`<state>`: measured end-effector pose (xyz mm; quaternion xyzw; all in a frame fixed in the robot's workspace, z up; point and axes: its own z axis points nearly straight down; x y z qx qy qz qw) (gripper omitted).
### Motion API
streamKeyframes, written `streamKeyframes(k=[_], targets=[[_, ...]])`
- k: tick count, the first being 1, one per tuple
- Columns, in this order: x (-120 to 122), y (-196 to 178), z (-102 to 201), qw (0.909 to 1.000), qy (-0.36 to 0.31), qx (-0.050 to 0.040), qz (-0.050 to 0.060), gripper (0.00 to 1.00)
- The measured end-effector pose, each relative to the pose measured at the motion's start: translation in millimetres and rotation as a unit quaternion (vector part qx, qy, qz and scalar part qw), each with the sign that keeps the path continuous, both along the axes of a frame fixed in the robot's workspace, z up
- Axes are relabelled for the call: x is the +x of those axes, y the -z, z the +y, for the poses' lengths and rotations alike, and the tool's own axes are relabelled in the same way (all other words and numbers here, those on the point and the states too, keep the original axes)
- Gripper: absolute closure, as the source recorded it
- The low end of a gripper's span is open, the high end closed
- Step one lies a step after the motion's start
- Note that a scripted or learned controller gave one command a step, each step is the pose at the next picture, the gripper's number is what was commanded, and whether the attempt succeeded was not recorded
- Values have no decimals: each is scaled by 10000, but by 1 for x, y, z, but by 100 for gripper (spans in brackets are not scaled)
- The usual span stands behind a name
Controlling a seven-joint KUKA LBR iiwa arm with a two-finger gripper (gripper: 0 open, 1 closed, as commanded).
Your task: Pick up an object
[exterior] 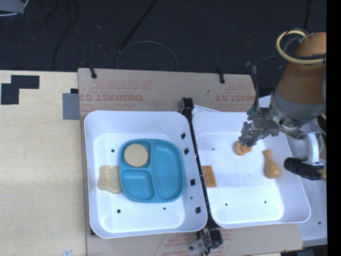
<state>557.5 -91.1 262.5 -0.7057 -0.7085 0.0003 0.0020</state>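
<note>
Left bin [101, 207]: blue divided plate [152, 170] holding a round cracker [135, 154], tan sponge-like piece [110, 179] touching its left edge. Right bin [277, 209]: orange-tan block [209, 176], pear-shaped piece [271, 165]. Tool [245, 139] sits right over an orange lump [242, 149]; open or closed, cannot tell.

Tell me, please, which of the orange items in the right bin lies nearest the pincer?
The small round piece, directly under the pincer. The longer, pear-shaped piece lies apart, further right and lower.

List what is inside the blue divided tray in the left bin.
The blue tray holds one round tan disc in its upper-left compartment. The other two compartments show bare blue. A pale, lumpy piece lies outside against the tray's left edge. Whatever lies under the tray is covered.
</note>
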Motion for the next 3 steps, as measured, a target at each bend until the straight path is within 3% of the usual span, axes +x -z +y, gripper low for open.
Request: streamKeyframes(k=[3], targets=[[-20, 38, 160, 10000, 3, -8, 14, 100]])
